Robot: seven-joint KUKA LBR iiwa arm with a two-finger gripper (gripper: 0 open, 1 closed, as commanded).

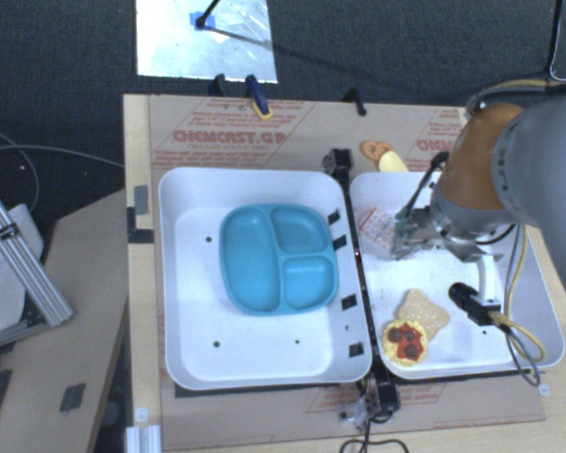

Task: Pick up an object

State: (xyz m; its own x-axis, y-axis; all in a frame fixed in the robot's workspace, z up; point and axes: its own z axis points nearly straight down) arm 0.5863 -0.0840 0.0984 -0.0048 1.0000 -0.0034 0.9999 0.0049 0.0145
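the grey arm with its orange band reached in from the right, and its gripper [403,235] sat low in the right bin [547,319], right over a small clear packet with red print [377,225] near the divider between the bins. whether the gripper was clasping that packet or not could not be told, so the pick looked in progress at best, with nothing visibly lifted. nearer the camera than the packet lay a toast slice [423,311] and a pizza piece [407,342], and across the divider a blue divided plate [278,259] sat in the left bin [193,347].
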